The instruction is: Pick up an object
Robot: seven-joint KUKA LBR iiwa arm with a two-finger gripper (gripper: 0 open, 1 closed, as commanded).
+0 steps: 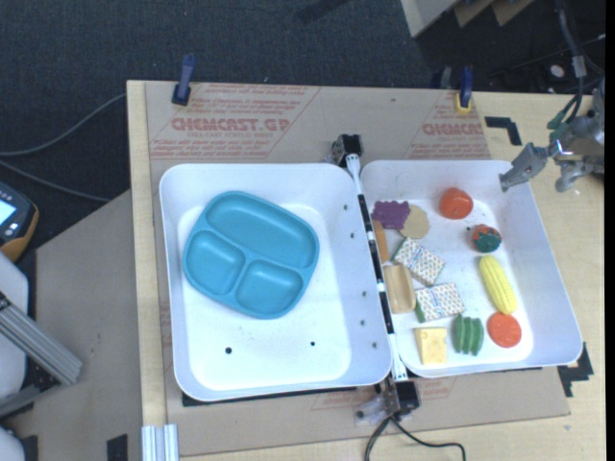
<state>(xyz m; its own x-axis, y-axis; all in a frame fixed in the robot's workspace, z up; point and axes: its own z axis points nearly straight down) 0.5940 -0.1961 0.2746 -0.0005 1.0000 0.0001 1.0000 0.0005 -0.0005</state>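
The right bin holds several toy foods: purple grapes, a tan cookie, an orange tomato, a red-and-green fruit, a yellow corn cob, an orange ball, a green pepper, a yellow cheese block, two patterned crackers and a bread stick. My gripper hovers over the bin's far right corner, to the right of the tomato. It is open, with nothing between its fingers.
A blue divided plate lies in the left bin. Both bins sit on a cardboard-covered bench held by blue clamps. A metal bracket sits at the far end of the seam between the bins.
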